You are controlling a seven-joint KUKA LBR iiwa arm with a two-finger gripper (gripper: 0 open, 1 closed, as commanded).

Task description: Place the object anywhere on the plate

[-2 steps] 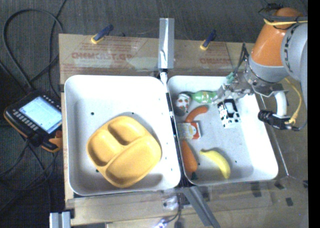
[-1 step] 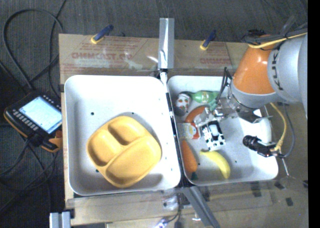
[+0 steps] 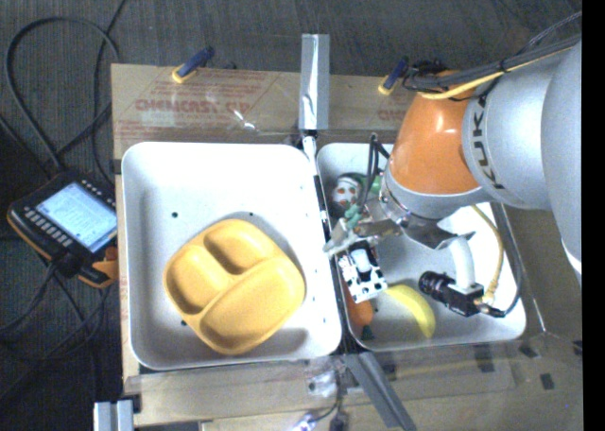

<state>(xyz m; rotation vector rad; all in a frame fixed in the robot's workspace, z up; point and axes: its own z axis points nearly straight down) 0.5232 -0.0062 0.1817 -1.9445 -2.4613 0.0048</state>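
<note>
The arm's orange band [image 3: 430,150] looms over the right bin [image 3: 510,320]; end effector [image 3: 361,273] state can't be told. Looks like picking: next, carry something to the yellow plate [image 3: 234,284].

Black letters reading "KUKA" run up the grey arm [image 3: 529,136] beside its orange band, while faint red lettering on the cardboard sheet [image 3: 203,103] behind the bins is too blurred to read.

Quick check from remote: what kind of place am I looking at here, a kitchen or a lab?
Most likely a robotics lab or test cell: two white bins clamped to a board, loose cables across carpet, and a teach pendant lying beside the bench. The yellow plate looks like a toy prop.
</note>
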